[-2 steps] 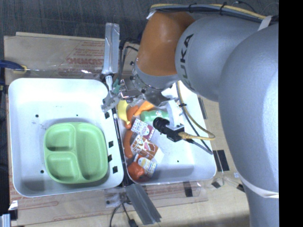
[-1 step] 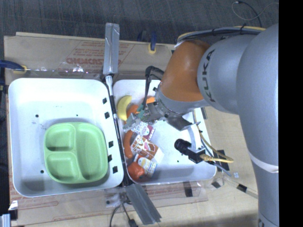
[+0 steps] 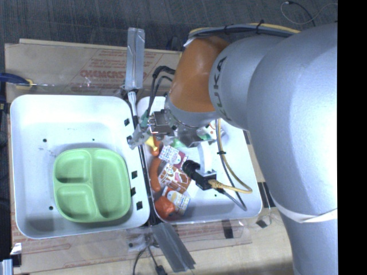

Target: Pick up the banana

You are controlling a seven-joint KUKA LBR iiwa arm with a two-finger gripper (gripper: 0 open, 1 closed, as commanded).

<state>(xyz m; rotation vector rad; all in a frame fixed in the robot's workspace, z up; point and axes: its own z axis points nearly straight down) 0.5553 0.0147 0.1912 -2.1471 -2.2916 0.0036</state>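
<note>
Two shallow white bins sit side by side on the worktop (image 3: pixel 69 62), which is covered with brown cardboard printed in faded red letters too faint to read. The left bin (image 3: pixel 34 125) holds one light green plate (image 3: pixel 92 183) divided into three compartments, lying in its lower half. A metal post (image 3: pixel 135 62) stands at the top of the seam between the bins. The right bin (image 3: pixel 241 202) holds a small heap near its left wall: one orange sausage-like piece (image 3: pixel 155 176), one red tomato-like thing (image 3: pixel 164 208), and two printed snack packets (image 3: pixel 175 173) whose lettering is too small to make out. A sliver of yellow (image 3: pixel 151 142), possibly the banana, shows just above the heap. One grey arm (image 3: pixel 287 96) with an orange band (image 3: pixel 195 79) bears the letters "KUKA" on its side. The hand (image 3: pixel 150 128) hangs over that yellow sliver; I cannot tell how it stands.
</note>
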